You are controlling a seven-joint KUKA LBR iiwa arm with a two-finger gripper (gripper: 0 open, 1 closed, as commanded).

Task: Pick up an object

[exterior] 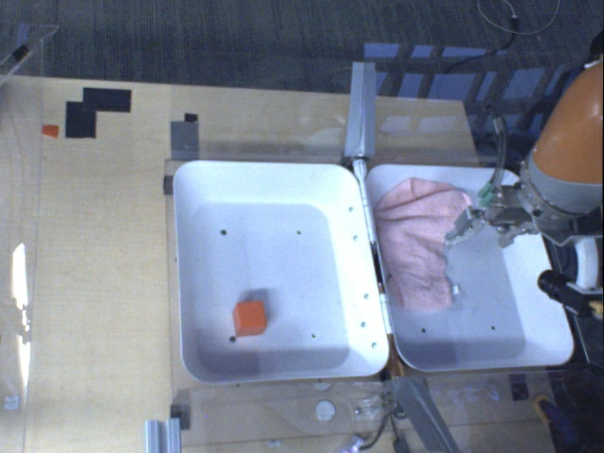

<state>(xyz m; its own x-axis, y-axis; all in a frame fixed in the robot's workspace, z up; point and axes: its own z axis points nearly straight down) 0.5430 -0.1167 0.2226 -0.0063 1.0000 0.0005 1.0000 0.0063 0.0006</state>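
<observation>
**Hovering over the pink cloth in the right bin**

Seen from the fixed overhead camera, the arm [566,149] reaches in from the right, its orange band above the grey wrist. The gripper [469,223] hangs over the right bin [528,347], its fingers slightly parted with nothing between them, right at the edge of a crumpled pink cloth [415,239]. That cloth lies along the bin's left side, by the divider. In the left bin [198,196], an orange block [250,318] sits alone near the front, well apart from the gripper.
</observation>
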